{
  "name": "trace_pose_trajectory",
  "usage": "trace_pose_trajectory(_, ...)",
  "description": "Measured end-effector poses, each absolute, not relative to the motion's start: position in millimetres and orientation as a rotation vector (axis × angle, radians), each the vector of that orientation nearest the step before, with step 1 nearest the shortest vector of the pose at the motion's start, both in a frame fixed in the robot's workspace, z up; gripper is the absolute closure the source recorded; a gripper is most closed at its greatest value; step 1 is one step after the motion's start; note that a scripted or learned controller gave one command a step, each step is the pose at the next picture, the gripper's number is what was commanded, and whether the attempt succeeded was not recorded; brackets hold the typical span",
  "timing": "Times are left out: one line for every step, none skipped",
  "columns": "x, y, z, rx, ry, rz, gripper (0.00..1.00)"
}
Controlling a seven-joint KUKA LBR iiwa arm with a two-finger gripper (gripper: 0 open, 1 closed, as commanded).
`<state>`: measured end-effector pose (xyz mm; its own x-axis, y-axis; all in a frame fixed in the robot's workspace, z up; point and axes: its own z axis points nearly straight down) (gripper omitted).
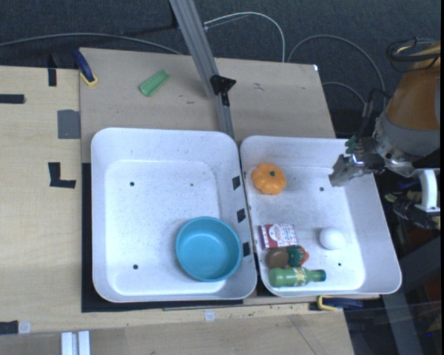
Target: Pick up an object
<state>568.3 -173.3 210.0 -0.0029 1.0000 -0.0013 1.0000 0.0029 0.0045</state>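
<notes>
Leftmost, beyond the bins, a green block [153, 83] lies on the bare bench, well apart from everything the arm could reach for. Next comes the left bin [118, 148], where a blue bowl [208, 248] sits near its front right corner, wide-mouthed and thin-rimmed, a poor first choice for a two-finger grasp. Across the divide, the right bin [370, 220] holds the likelier candidates: an orange pumpkin [269, 179] alone toward the back left, then a crowded cluster at the front, a red and white packet [278, 235], a small brown and red toy [288, 257] just beside it, and a green bottle [298, 276] lying on its side against the front wall. A white egg [331, 238] rests a little apart to the right of them. Farthest right, the gripper [347, 168] hovers above the bin's back right edge, carrying nothing; how far its pincer is spread I cannot tell from this angle. My judgement is that the approach has barely begun. To do it well, pick an isolated item, the pumpkin or the egg, centre above it, descend straight, and close across the narrowest width, keeping clear of the bin wall and the cluttered front group
</notes>
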Motion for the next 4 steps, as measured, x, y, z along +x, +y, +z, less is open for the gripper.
trace_pose_trajectory(579.2,-170,264,2.215,2.221,0.004,1.00)
trace_pose_trajectory(569.1,-125,253,2.218,2.228,-0.002,1.00)
trace_pose_trajectory(573.0,-69,251,2.215,2.231,0.000,1.00)
trace_pose_trajectory(566.0,-19,255,2.216,2.231,-0.001,1.00)
